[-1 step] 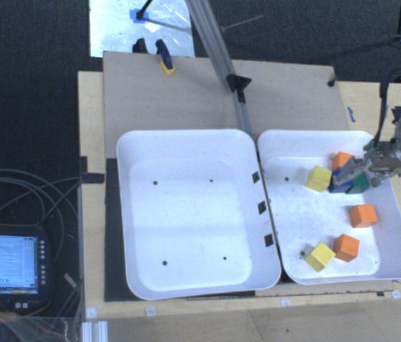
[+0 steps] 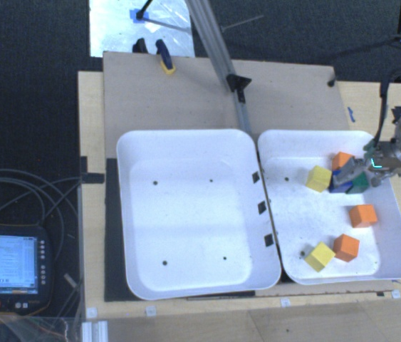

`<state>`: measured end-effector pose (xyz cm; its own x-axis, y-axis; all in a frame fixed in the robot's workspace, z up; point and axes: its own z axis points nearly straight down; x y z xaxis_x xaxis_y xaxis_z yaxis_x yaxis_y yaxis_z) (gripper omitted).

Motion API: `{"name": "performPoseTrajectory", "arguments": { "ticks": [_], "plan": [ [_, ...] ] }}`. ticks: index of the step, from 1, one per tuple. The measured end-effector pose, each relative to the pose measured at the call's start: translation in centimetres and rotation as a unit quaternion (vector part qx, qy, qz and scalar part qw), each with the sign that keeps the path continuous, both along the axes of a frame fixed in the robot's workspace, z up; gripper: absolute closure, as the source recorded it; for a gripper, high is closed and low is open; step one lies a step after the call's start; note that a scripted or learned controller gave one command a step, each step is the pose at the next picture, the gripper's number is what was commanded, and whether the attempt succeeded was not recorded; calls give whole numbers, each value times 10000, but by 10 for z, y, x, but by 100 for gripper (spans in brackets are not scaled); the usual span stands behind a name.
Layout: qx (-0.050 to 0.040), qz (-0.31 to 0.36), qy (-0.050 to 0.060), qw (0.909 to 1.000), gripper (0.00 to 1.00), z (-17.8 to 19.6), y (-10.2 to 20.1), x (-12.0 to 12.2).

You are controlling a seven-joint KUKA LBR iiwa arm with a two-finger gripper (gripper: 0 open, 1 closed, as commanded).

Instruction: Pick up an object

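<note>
Clustering at the right bin's [image 2: 389,266] far right side, a yellow block [image 2: 319,178], an orange block [image 2: 341,160], a blue block [image 2: 340,185] and a green block [image 2: 359,184] sit close together. Right among them hangs the pincer [image 2: 353,173]; how it stands, I cannot tell. Nearer the front lie two more orange blocks [image 2: 362,215] [image 2: 346,246] and a yellow one [image 2: 320,256].

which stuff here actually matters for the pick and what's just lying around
Job:
gripper, low in the right bin
yellow blocks
orange blocks
blue block and green block by the gripper

Lying about:
left bin
teach pendant
clamps
</note>
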<state>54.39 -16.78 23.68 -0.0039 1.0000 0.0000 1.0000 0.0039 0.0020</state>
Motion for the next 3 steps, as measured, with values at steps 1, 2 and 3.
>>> {"name": "performPoseTrajectory", "arguments": {
  "ticks": [1, 2, 3],
  "plan": [
    [-1, -9, 20, 10000, 0, -49, -6, 8],
    [6, -9, 29, 10000, 0, -109, -1, 2],
    [1, -6, 16, 10000, 0, -132, -1, 2]
  ]
}}
